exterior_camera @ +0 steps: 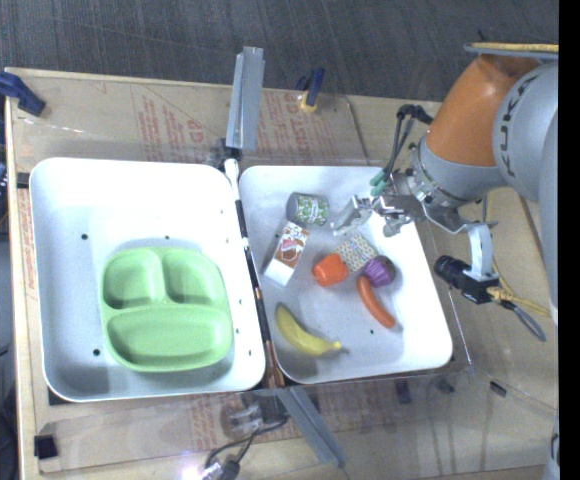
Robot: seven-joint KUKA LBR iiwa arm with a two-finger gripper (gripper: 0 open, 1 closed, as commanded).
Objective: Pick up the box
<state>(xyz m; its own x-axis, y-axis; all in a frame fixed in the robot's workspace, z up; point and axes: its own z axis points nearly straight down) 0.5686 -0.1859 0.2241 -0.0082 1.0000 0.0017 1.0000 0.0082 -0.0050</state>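
A: How far along was the pick in the camera view?

B: By my reading, hardly begun. The box (289, 252) lay flat in the right bin (425, 348), well to the left of the pincer (370, 211) and a little below it, with nothing lifting it.

A: And the pincer itself?

B: It hung over the upper part of that bin, near the back wall. Whether it was open or closed I could not tell; the metal parts were too small and tangled to read. I saw nothing gripped in it.

A: What lay around it?

B: The can (308, 208) sat just to its left. Below it were a checkered block (355, 251), a purple piece (378, 270) and an orange one (329, 270). The banana (305, 333) lay further down-left. The green tray (167, 311) sat far left, in the other bin (60, 228).

A: So what was left?

B: Everything, I'd judge: moving left to the box, gripping it, lifting.
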